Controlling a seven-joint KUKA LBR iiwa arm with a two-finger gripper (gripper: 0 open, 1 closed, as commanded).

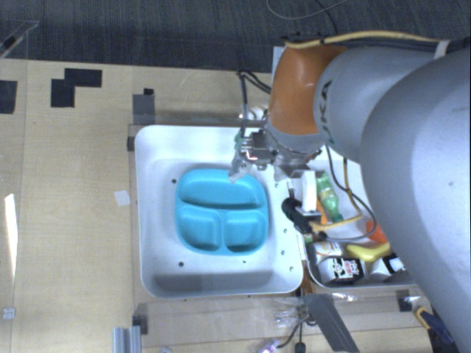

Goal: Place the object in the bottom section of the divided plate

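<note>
A banana and a green bottle are seen crowded in the right bin, below-right of the gripper, likely as pick stock. The blue divided plate is laid flat just below it, sections empty. The gripper is poised over the plate's far rim; its grasp cannot be told, and no carried object is made out

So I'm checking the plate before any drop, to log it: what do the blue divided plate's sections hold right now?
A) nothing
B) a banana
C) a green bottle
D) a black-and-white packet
A: all three sections of the blue divided plate show only bare blue plastic, while the banana and green bottle lie in the right bin.
</note>
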